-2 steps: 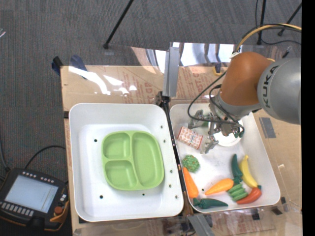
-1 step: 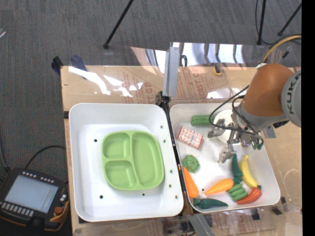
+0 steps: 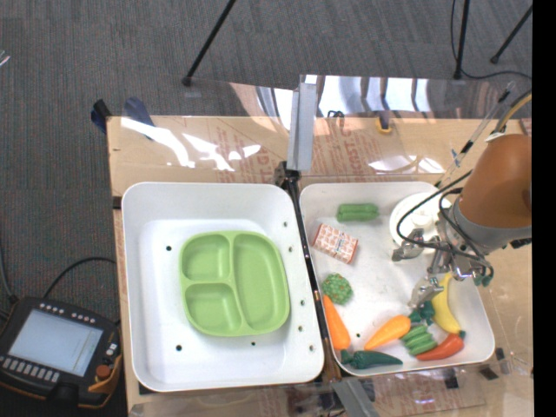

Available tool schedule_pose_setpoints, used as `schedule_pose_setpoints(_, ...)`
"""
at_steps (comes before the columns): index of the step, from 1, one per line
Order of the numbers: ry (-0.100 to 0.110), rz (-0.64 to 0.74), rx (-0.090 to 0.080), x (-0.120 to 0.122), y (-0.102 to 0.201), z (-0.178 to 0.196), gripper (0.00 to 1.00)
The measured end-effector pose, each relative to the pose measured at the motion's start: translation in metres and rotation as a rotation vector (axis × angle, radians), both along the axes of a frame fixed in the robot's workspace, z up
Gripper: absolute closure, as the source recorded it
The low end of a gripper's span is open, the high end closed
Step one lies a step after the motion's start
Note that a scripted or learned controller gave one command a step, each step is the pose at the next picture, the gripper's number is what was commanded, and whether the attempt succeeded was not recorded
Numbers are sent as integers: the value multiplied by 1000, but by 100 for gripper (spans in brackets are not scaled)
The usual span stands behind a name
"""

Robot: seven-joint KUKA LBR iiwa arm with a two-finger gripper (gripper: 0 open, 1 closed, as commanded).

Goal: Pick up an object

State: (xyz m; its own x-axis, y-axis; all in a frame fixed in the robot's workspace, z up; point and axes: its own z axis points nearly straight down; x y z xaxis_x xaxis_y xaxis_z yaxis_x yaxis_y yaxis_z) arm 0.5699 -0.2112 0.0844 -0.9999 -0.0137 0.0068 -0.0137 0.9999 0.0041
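The grey arm's gripper (image 3: 432,287) hangs low over the right white bin (image 3: 382,200), right above the curved yellow plastic banana (image 3: 448,309), which lies near the bin's right wall, long axis running roughly up and down the view. The banana sits just below and slightly right of the gripper; whether the fingers are spread or closed, I cannot tell. A small shift that way looks decisive.

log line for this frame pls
phase: reach | tool: low in right bin, beside banana | grasp: none seen | left bin: green divided plate
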Motion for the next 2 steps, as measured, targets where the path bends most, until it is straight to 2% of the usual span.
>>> schedule_pose_setpoints(1, -6, 33, -2, -32, 2, 2, 0)
schedule_pose_setpoints(2, -4, 72, 1, -77, 78, 1, 0)
